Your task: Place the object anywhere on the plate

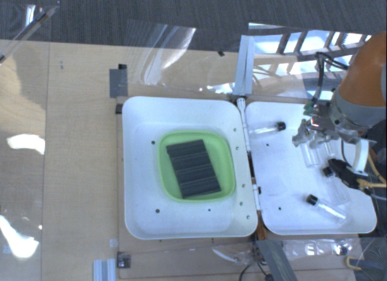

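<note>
Clear plastic vial [323, 207] is lying near the right bin [284, 213] front; gripper [314, 144] is hovering behind it, grip state unclear — needs lowering squarely before heading to green plate [227, 159].

grey arm [357, 107], orange band, black cable approx

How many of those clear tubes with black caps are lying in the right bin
2 clearly: one clear tube near the right bin's upper left corner, another toward its lower right. A third may lie under the gripper, too faint to confirm.
</note>
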Controlling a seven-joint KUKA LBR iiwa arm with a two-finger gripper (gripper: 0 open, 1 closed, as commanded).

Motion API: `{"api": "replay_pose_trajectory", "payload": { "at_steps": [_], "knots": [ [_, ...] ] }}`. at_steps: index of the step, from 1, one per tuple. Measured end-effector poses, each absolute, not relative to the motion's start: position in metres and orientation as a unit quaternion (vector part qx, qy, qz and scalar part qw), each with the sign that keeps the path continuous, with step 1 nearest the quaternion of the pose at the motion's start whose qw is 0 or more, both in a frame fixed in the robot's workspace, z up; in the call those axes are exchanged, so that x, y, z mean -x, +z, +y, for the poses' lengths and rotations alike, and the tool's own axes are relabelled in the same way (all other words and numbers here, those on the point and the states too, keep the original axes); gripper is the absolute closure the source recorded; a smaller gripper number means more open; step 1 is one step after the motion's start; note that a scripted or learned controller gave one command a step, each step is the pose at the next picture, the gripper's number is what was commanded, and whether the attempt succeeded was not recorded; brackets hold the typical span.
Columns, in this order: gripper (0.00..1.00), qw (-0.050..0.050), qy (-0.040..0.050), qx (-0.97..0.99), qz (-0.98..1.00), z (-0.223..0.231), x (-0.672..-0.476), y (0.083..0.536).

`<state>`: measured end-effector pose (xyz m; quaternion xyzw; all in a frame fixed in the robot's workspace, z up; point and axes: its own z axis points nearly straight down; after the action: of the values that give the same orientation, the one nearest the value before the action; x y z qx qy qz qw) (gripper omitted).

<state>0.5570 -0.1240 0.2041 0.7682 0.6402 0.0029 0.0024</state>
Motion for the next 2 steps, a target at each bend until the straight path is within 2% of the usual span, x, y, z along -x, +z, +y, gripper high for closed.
{"api": "replay_pose_trajectory", "payload": {
  "at_steps": [1, 2],
  "knots": [
    [0.00, 0.002, 0.0029, -0.768, 0.640, -0.124, -0.557, 0.204],
    [0.00, 0.004, 0.0029, -0.821, 0.571, -0.194, -0.559, 0.297]
  ]
}}
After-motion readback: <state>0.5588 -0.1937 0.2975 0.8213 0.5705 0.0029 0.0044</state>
